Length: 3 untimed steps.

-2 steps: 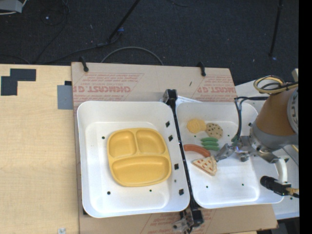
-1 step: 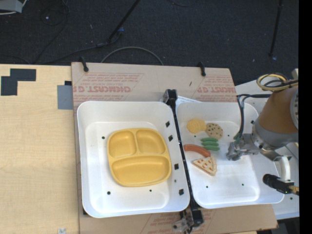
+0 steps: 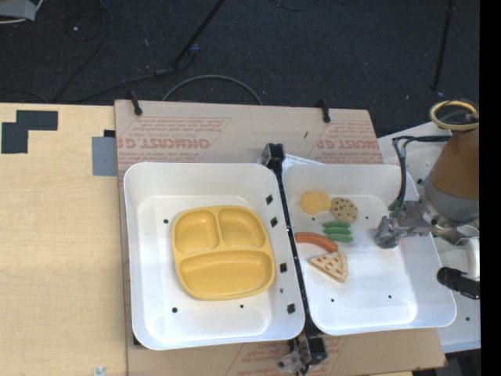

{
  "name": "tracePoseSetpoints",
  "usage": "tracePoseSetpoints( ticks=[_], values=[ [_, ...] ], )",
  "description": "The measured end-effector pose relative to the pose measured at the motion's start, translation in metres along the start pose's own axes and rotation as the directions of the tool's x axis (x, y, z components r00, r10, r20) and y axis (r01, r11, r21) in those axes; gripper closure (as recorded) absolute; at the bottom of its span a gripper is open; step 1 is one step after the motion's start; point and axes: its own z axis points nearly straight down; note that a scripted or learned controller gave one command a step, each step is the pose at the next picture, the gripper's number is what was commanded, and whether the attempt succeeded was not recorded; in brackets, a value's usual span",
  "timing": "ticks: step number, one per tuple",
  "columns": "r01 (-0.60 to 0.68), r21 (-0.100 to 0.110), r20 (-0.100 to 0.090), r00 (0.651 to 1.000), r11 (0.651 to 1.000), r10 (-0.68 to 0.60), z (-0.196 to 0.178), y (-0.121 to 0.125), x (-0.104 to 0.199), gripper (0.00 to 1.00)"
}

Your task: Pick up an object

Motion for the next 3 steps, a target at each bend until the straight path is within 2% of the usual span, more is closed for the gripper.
tracePoseSetpoints(
  ticks=[1,2,3],
  values=[
    [0.001,0.000,0.001,1.000,1.000,-0.001,-0.054,0.005,-0.010,1.00],
    [0.003,-0.002,0.001,1.000,1.000,-0.003,-0.113,0.006,-0.002,1.00],
    [0.002,0.001,0.000,1.000,1.000,-0.002,-0.138,0.007,-0.003,1.00]
  ],
)
